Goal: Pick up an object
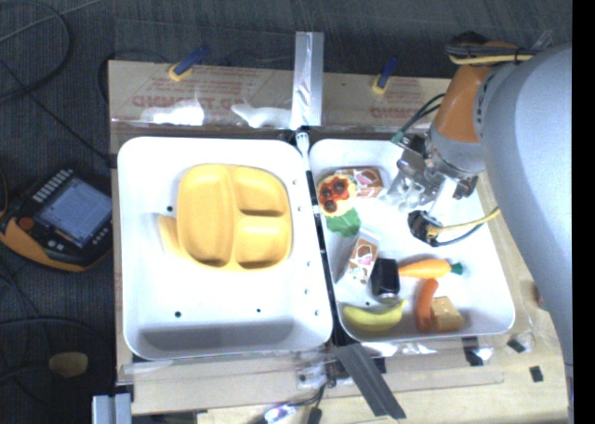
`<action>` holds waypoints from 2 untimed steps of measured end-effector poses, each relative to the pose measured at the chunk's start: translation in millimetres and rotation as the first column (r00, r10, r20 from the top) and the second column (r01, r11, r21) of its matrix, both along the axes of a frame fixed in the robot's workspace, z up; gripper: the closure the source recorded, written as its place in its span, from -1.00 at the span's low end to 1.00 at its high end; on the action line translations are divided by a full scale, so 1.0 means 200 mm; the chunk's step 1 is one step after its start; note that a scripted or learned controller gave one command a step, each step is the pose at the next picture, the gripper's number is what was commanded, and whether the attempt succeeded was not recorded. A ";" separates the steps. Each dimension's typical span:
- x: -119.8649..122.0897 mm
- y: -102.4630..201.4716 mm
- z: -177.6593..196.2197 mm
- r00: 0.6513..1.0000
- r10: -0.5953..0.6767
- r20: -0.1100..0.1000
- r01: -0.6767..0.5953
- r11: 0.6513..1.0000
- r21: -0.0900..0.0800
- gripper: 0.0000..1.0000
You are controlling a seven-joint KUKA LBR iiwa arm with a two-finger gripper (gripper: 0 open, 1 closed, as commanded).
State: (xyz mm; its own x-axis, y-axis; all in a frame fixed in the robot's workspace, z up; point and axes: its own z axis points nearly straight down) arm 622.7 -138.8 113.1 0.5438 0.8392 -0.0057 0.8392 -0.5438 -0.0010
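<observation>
Gripper (416,192) hovers above right bin (483,255), beside pizza slice (349,185).

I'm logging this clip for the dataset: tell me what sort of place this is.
Probably a robotics lab's pick-and-place test bench, not a kitchen. Two white bins sit on a board over grey carpet, the toy food is plastic, and a handheld control pendant lies on the floor beside loose cables.

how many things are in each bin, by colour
Left bin:
yellow: 1, the tray

Right bin:
yellow: 1, the banana
orange: 1, the carrot
green: 1, the leafy piece
black: 1, the block
mixed or unclear colours: 4

Total: 9
</observation>
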 end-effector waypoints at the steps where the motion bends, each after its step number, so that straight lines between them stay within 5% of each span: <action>1: -0.07 0.15 0.19 0.989 -0.151 0.000 0.151 0.989 0.002 1.00; 2: -0.27 0.17 0.25 0.867 0.498 0.002 -0.498 0.867 0.006 1.00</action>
